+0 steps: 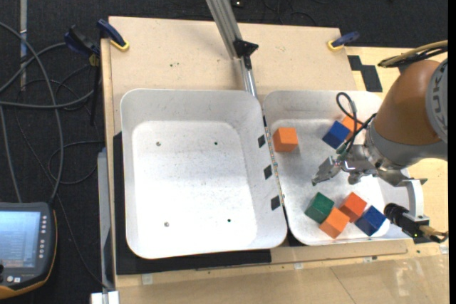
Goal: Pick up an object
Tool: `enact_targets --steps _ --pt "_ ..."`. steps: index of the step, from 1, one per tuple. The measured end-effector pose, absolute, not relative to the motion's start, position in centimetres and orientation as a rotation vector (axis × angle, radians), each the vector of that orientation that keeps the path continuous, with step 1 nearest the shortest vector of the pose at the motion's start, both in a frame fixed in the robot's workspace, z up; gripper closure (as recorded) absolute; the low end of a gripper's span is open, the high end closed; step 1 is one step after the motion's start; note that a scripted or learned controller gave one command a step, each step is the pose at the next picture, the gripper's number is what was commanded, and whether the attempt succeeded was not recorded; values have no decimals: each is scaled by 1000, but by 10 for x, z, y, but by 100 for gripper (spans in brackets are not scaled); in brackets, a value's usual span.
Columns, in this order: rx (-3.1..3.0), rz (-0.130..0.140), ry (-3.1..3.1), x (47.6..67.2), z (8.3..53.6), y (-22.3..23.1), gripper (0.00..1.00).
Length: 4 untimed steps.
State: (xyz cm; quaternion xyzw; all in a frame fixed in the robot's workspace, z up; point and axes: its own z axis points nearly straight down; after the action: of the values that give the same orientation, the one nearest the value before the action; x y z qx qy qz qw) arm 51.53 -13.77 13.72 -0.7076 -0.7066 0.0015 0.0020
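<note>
1. Camera view: two white bins sit side by side on the desk [185,53]; the left bin [142,117] and the right bin [299,105] touch along their inner rims.
2. The arm [417,114] reaches in from the right, over the right bin, its orange band above the wrist.
3. The gripper [325,174] hangs over the middle of the right bin, fingers spread apart and pointing left, with nothing between them.
4. An orange cube [286,139] lies alone near the bin's left wall, up and to the left of the gripper, apart from it.
5. A blue cube [335,134] lies just above the gripper, with a small orange block [348,124] touching its upper right side, partly behind a black cable.
6. Below the gripper a cluster lies near the bin's front rim: a green cube [320,207], an orange block [335,223] just beside it, a red-orange cube [354,204] and a blue cube [370,219] at the right end.
7. None of the cubes touches the gripper.
</note>
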Motion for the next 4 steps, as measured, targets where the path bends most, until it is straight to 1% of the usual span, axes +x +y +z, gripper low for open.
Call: enact_targets --steps 1,2,3,4 --pt "-2222 2 -2220 515 93 -137 0" --pt "-2224 -3 -2222 516 106 -137 100" --pt "-2221 -6 -2230 519 165 -129 100" --pt "-2220 -6 -2230 516 213 -122 100"
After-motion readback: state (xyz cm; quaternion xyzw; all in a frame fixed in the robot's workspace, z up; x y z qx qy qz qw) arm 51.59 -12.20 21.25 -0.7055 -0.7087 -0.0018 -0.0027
